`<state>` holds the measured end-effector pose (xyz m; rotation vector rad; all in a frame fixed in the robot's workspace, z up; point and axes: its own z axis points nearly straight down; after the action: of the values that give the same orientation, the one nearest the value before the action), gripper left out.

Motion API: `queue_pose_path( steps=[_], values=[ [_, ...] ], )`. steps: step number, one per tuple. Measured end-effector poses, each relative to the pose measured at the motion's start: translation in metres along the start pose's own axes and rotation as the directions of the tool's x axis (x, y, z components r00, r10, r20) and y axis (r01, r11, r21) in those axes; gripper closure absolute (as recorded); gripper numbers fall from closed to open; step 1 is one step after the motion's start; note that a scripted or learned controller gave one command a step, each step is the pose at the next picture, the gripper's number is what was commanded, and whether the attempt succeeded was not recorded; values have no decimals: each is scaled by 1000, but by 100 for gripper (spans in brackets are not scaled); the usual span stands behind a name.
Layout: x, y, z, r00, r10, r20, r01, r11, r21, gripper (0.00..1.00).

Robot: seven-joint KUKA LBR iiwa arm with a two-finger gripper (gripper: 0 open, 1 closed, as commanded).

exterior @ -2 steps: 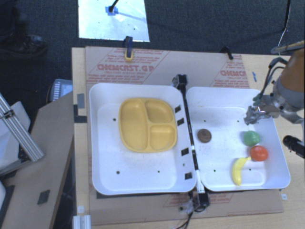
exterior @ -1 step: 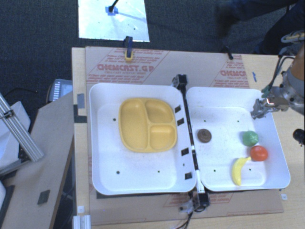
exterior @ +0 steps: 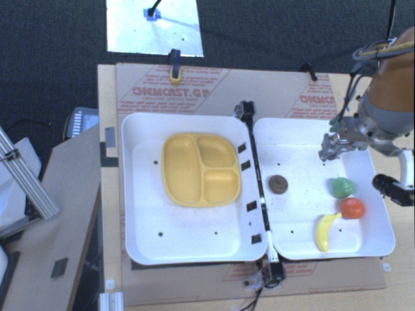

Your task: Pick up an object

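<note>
The right bin (exterior: 305, 251) holds a brown round piece (exterior: 278, 184), a green ball-like piece (exterior: 342, 187), a red-orange tomato-like piece (exterior: 352, 208) and a yellow banana (exterior: 325, 230). My gripper (exterior: 329, 149) hangs over the bin's far right part, above and a little left of the green piece. Nothing shows between its fingers. The arm comes in from the right, its orange band at the upper right.
A yellow divided plate (exterior: 200, 169) lies in the left bin (exterior: 139, 238). A black divider with clips (exterior: 254, 180) runs between the bins. A black bracket (exterior: 393, 189) juts in at the right edge, beside the green and red pieces.
</note>
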<state>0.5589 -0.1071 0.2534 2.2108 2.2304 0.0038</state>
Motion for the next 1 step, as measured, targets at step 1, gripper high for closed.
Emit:
queue_pose_path(
  steps=[1],
  values=[
    [51, 15, -7, 1000, -1, -1, 1, 1000, -1, 100]
  ],
)
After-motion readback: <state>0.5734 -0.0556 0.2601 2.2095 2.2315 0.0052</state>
